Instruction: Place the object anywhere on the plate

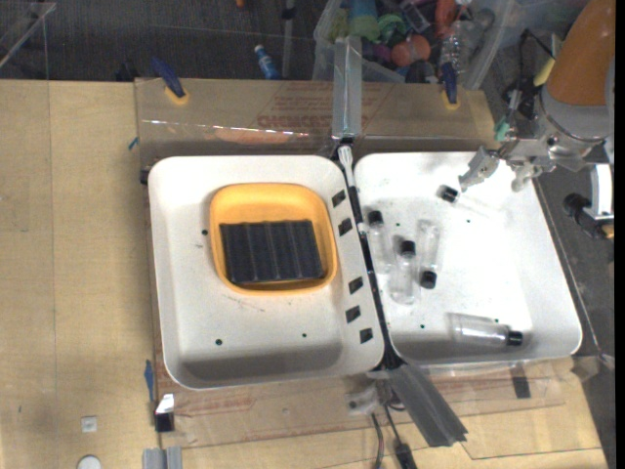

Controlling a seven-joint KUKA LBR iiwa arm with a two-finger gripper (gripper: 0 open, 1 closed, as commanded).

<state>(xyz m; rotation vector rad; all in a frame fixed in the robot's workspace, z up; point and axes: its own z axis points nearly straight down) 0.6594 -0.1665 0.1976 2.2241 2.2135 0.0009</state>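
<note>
An orange plate (227,206) lies in the left bin, and a dark ribbed slab (271,251) covers its middle. Several clear vials with black caps lie in the right bin: a cluster (408,254) near the divider and one on its side (481,331) at the front. A small black piece (447,193) sits at the back of that bin. My gripper (499,173) hovers over the right bin's back right corner, just right of the black piece. It is open, with nothing between its fingers (478,170).
A divider with black tabs (354,262) separates the left bin (186,340) from the right bin (547,291). A clear tub of colourful toys (410,13) stands behind the bins. Wooden bench surface (68,262) lies to the left.
</note>
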